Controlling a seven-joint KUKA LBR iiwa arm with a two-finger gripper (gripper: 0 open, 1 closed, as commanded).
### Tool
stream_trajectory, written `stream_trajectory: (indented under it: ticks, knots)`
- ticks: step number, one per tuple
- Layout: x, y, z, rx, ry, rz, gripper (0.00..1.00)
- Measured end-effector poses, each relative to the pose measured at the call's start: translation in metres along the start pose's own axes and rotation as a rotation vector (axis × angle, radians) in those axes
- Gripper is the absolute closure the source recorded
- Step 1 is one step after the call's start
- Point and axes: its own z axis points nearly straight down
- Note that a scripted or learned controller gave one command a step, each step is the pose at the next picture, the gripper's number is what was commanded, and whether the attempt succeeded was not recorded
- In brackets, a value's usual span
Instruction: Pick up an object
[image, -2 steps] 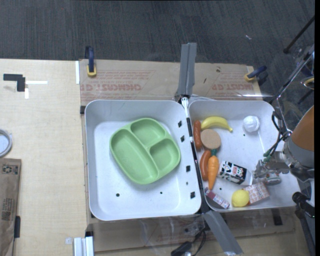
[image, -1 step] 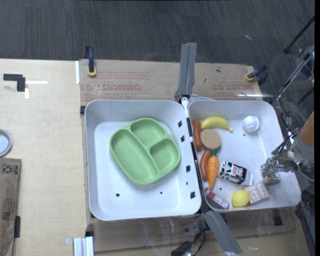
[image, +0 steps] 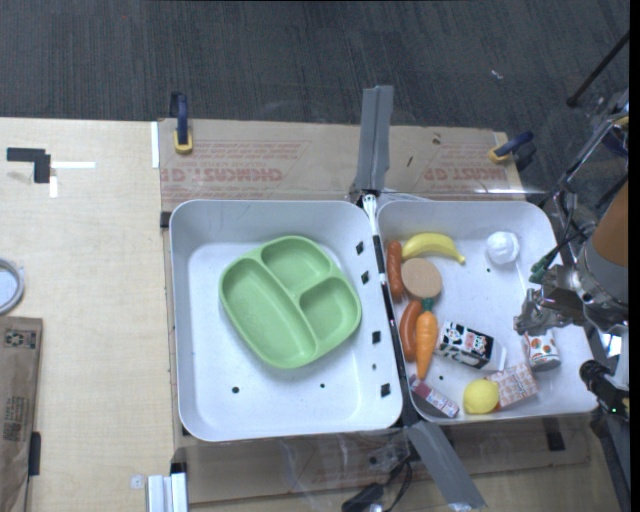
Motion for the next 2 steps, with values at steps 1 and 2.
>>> stream_trajectory:
  ticks: [1, 2]
  knots:
    - [0.105, -0.029, -0.001, 0.003, -0.001, 0.222, 1.0]
    - [0.143, -0.039, 0.011, 0.002, -0.003, 0.645, 1.0]
